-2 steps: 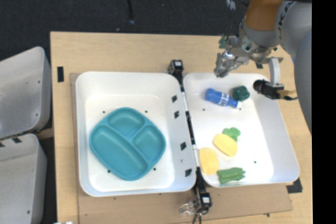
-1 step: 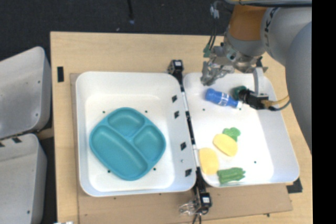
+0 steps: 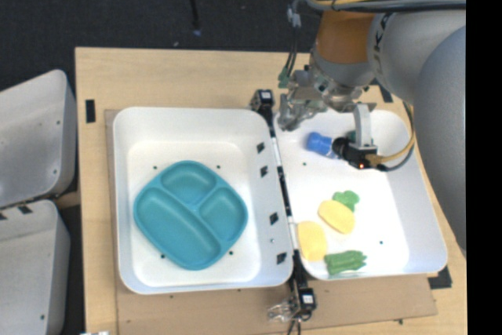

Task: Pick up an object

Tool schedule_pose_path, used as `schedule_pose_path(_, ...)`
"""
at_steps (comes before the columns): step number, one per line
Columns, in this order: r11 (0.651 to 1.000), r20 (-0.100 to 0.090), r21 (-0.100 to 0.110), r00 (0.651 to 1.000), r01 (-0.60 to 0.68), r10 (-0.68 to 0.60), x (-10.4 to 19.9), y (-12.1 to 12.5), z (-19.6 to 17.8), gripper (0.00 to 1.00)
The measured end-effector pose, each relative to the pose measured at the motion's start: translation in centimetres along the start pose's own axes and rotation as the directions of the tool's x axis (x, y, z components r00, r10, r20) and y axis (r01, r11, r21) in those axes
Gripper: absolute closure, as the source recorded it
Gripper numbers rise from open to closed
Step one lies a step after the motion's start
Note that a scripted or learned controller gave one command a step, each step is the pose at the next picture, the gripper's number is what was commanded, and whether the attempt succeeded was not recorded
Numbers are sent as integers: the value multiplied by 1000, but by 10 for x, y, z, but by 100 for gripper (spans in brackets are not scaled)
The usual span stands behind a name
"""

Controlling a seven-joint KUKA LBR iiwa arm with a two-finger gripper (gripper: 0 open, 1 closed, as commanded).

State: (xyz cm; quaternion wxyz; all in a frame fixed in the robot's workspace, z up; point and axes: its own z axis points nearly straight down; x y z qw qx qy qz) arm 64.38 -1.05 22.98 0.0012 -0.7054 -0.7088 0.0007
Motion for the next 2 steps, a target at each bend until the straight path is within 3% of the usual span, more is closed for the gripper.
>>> schedule_pose_path(1,1000,3,0,1000,-2,2,48,-12,8,100)
schedule_pose_path(2,1000,0,-2,1000,1,-1,100,-19,-7,100)
